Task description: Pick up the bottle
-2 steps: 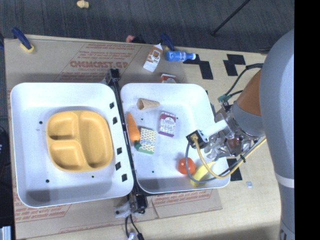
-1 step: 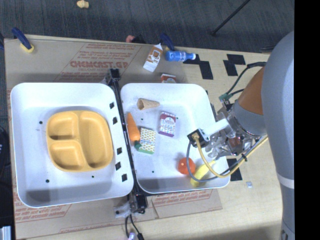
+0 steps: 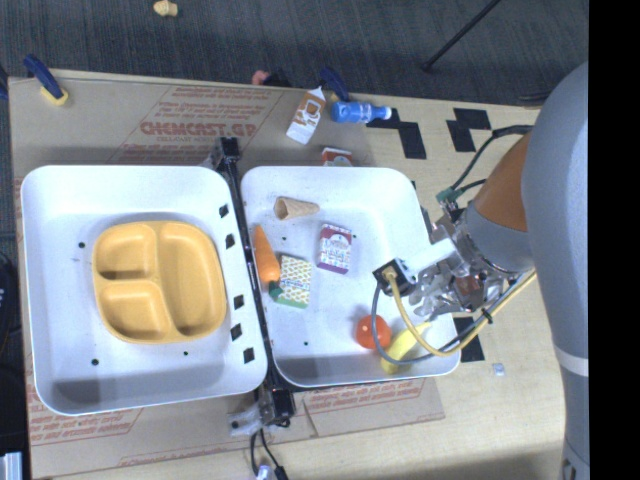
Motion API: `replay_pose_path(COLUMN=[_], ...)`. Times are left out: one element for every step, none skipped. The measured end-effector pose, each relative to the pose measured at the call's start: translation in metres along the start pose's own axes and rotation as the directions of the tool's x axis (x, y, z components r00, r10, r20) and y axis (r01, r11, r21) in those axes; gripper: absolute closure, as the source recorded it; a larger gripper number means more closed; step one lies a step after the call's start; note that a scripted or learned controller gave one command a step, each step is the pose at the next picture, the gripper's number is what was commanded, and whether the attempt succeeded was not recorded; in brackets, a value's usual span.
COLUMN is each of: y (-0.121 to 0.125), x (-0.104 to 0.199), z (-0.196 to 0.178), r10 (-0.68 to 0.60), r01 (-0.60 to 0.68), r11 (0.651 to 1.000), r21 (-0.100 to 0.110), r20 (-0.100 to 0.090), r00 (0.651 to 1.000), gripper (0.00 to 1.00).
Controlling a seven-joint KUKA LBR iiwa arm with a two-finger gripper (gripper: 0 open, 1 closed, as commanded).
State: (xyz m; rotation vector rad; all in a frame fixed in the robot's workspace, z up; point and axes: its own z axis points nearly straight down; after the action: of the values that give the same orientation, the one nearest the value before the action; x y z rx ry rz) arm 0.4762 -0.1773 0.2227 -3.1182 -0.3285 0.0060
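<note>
Camera view, looking down at a slant on two white bins set side by side on the desk [image 3: 500,408]. Left bin [image 3: 50,298]: holds a yellow divided tray [image 3: 160,278] and nothing loose. Right bin [image 3: 395,193]: holds an ice-cream cone [image 3: 296,208] at its far side, a small pink-and-white carton [image 3: 336,247] near the middle, a carrot [image 3: 265,255] along the left wall, a patterned packet [image 3: 294,279] just beside the carrot, and, in the near right corner, an orange-red round item [image 3: 373,332] touching a yellow one [image 3: 400,346]. The bottle [image 3: 358,113] (blue, lying on its side) rests on the desk beyond the right bin's far rim, outside both bins, with a small milk carton [image 3: 306,116] just to its left.

The gripper [image 3: 425,293] hangs low over the right bin's near right corner, close above the yellow item and well apart from the bottle; cables and the wrist hide the fingers, so whether they stand open or closed cannot be told, and nothing is seen between them. Judged from this layout, the grasp has not begun: the arm must travel to the far side, past the bin rim, before any grip on the bottle is possible.
</note>
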Motion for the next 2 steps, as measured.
replay_pose_path(y=[-0.0053,-0.0107], x=[0.0013,0.0022], z=[-0.0119,-0.0133], r10=[0.001,0.001], r01=[-0.001,-0.001], r11=[1.0,1.0], r21=[-0.002,-0.001], r20=[-0.002,0.0], r00=[1.0,1.0], gripper=[1.0,1.0])
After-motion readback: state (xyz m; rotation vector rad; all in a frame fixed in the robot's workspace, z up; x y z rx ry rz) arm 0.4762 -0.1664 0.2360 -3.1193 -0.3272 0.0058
